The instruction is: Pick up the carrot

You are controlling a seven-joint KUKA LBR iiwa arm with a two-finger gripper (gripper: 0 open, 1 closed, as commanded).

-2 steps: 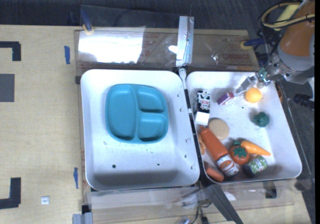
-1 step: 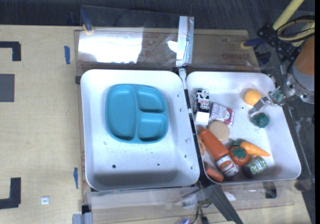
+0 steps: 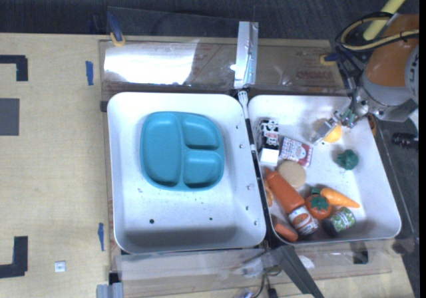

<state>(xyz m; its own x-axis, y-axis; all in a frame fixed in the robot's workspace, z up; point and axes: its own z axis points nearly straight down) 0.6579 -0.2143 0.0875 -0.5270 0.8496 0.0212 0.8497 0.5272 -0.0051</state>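
Note:
The carrot (image 3: 341,197), orange and tapered, lies in the right bin (image 3: 385,177) near its front right, pointing right, beside a red tomato (image 3: 318,205). My gripper (image 3: 338,122) hangs over the back of that bin, well behind the carrot and apart from it. A small yellow object (image 3: 332,134) sits right at the gripper's tip; whether it is held is unclear.
The right bin also holds a cow-patterned carton (image 3: 269,133), a red-and-white packet (image 3: 295,150), a beige bun (image 3: 291,173), an orange bottle (image 3: 290,198), a green can (image 3: 341,219) and a dark green lump (image 3: 346,159). A teal divided plate (image 3: 181,150) lies in the left bin (image 3: 126,210).

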